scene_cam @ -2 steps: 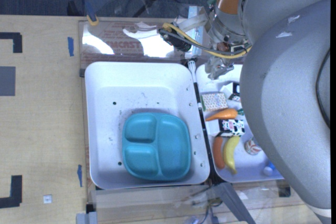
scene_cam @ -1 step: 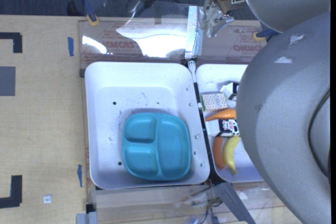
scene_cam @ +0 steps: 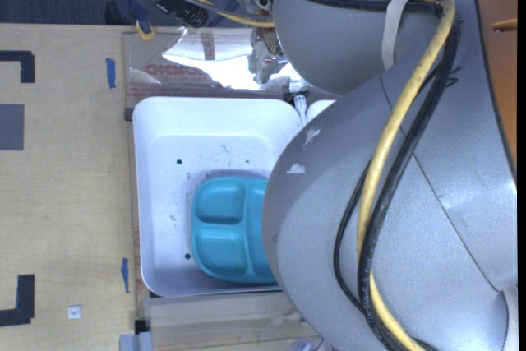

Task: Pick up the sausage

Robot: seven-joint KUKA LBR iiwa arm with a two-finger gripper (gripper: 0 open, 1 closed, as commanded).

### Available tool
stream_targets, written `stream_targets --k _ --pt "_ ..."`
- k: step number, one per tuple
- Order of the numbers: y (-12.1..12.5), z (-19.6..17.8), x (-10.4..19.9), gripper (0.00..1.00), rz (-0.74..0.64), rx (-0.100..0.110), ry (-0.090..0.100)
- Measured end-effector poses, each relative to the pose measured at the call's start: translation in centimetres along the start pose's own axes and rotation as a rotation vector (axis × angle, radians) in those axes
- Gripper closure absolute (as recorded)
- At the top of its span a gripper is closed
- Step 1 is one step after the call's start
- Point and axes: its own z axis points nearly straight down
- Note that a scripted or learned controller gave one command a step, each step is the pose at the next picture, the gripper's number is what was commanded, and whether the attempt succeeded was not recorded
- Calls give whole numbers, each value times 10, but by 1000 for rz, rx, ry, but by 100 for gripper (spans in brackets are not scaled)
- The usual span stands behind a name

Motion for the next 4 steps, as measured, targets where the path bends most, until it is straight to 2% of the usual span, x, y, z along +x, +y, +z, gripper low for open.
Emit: stream_targets --k 1,2,3,4 --pt "1 0 0 0 1 -1 0" --pt "-18 176 7 0 13 0 -2" --pt "-33 249 -59 0 -47 0 -7" --pt "-27 239 -28 0 -440 3 -9"
